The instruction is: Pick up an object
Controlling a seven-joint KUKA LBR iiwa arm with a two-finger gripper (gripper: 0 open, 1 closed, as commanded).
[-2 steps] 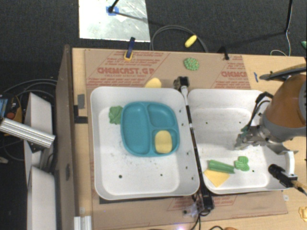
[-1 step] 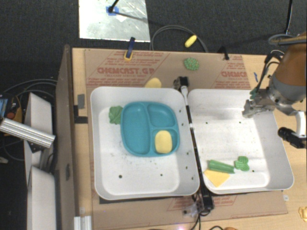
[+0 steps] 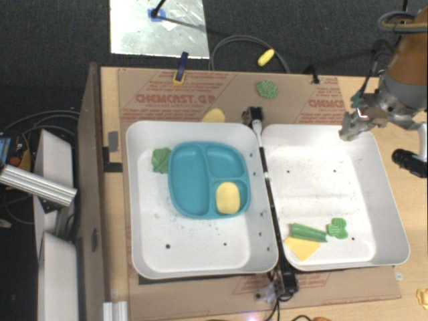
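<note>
Gripper (image 3: 352,127) hangs over the far right corner of the right bin (image 3: 374,179); whether it is open or closed cannot be told from this blurred end, and nothing shows in it. Well apart, near that bin's front edge, lies a green bean-like piece (image 3: 307,233), its long axis running left to right with a slight tilt, overlapping a yellow wedge (image 3: 302,249), with a small green broccoli-like piece (image 3: 338,228) just beside its right end. Left bin (image 3: 144,179) holds a blue divided plate (image 3: 194,179) bearing a yellow lump (image 3: 228,197); a green leafy piece (image 3: 160,159) touches its left rim.
</note>
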